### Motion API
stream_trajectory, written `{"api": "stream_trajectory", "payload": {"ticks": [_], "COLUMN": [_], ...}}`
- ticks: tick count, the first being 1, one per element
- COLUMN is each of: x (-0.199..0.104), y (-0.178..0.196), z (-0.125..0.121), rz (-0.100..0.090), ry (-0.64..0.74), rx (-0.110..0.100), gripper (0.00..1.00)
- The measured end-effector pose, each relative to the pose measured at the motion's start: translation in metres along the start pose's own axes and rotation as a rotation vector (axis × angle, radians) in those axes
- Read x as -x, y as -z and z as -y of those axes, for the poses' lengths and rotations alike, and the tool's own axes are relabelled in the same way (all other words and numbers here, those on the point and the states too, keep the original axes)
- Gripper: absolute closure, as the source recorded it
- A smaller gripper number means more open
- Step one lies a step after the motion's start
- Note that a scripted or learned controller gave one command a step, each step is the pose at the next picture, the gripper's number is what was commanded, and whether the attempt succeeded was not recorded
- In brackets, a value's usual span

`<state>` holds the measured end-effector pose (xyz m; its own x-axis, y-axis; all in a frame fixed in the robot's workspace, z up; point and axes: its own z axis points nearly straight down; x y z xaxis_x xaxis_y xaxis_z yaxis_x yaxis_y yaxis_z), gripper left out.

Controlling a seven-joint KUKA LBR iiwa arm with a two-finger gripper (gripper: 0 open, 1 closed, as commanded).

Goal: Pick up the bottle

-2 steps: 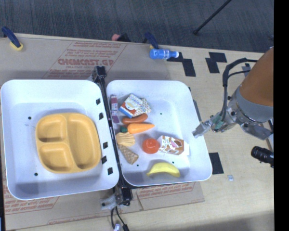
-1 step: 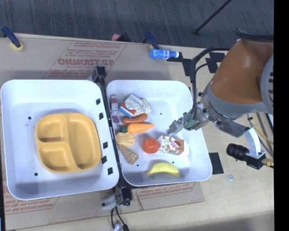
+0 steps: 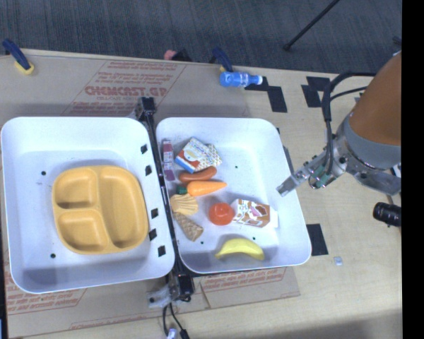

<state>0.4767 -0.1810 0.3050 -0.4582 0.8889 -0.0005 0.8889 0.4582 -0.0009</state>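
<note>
The bottle (image 3: 168, 158) is slim and dark red with pale bands. It lies lengthwise against the left wall of the right bin (image 3: 268, 136), beside a small white carton (image 3: 199, 152). My gripper (image 3: 297, 182) hangs just outside that bin's right rim, at mid height, with its tip pointing down-left toward the rim. It is well to the right of the bottle, with the pile of toy food between them. Nothing shows in the gripper.
The right bin also holds a sausage (image 3: 198, 174), a carrot (image 3: 206, 187), a tomato (image 3: 221, 213), a snack box (image 3: 253, 214), a banana (image 3: 241, 249) and bread pieces (image 3: 186, 216). A yellow divided plate (image 3: 99, 209) sits in the left bin (image 3: 21, 147).
</note>
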Motion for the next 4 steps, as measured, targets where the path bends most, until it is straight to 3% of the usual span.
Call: {"api": "stream_trajectory", "payload": {"ticks": [1,2,3,4], "x": [0.026,0.026,-0.085,-0.027], "y": [-0.036,-0.051,-0.056,0.000], "z": [0.014,0.014,-0.043,-0.014], "rz": [-0.003,-0.004,-0.003,0.000], "ry": [-0.134,-0.002,0.004,0.139], "rx": [-0.002,-0.002,-0.002,0.000], "gripper": [1.00,1.00,1.00,1.00]}}
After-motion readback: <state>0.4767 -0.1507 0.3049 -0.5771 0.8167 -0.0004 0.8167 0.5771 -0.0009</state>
